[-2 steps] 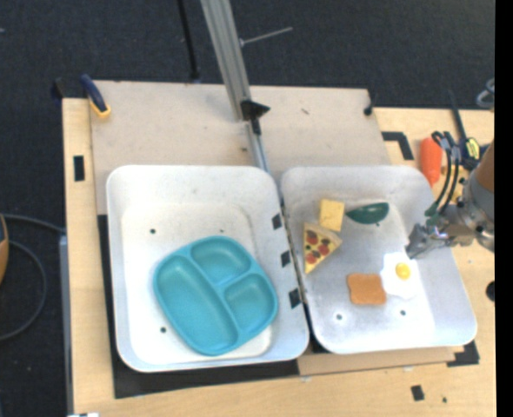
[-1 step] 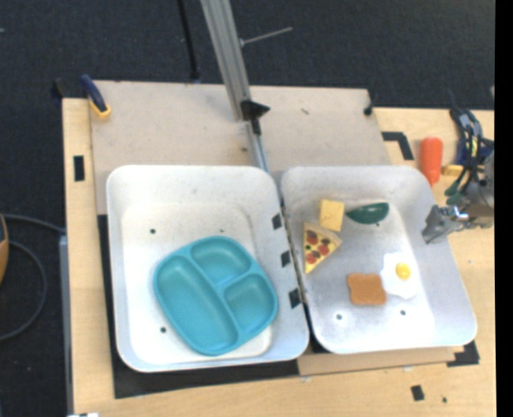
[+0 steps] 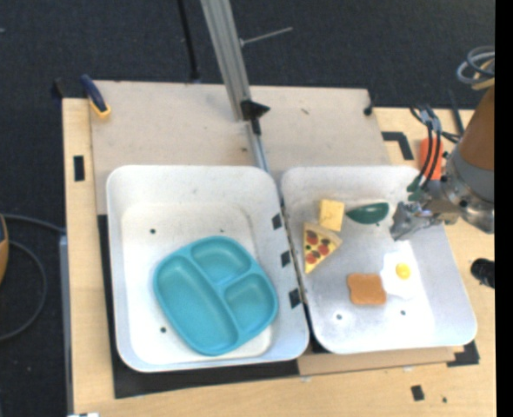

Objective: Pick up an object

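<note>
- Candidate objects all sit in the right bin: yellow cheese block, pizza slice, dark green piece, fried egg, orange-brown toast piece.
- Cheese block is at the upper left of that group, pizza slice just below it, nearly touching.
- Green piece lies right of the cheese, near the bin's back half.
- Egg and toast piece sit side by side toward the front; the egg's white edge touches or overlaps the toast, can't tell which.
- Gripper is over the right bin, just right of the green piece and above the egg in the view.
- Finger state: cannot tell, too blurred and small at this angle. Nothing visibly between them.
- Arm comes in from the right edge, orange band visible above the wrist.
- Left bin holds a teal divided plate, three compartments, lying flat toward the front.
- Aluminium post stands behind the bins, on the bench.
</note>
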Robot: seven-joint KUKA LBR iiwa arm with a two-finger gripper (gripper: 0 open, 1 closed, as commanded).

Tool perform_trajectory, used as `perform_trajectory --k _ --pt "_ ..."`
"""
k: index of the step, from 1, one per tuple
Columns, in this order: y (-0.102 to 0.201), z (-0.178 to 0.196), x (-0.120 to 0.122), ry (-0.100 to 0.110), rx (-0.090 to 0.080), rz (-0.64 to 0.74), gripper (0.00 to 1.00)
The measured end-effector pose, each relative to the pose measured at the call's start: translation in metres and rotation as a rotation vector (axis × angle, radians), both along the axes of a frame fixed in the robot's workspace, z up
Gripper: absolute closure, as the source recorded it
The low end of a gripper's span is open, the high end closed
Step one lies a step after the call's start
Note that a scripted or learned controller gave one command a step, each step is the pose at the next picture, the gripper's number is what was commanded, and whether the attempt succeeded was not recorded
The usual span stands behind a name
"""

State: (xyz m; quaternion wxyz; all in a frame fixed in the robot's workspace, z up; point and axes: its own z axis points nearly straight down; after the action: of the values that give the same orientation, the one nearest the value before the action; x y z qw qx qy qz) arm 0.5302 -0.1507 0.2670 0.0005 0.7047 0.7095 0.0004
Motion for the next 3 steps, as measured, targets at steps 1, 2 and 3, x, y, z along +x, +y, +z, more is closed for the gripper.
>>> perform_trajectory --k 1,2,3 --pt "0.044 0.005 0.017 -0.001 0.0 0.0 1.0" --pt "0.096 0.01 0.032 -0.001 0.001 0.001 1.0" --pt "0.147 0.013 0.049 -0.001 0.0 0.0 1.0"
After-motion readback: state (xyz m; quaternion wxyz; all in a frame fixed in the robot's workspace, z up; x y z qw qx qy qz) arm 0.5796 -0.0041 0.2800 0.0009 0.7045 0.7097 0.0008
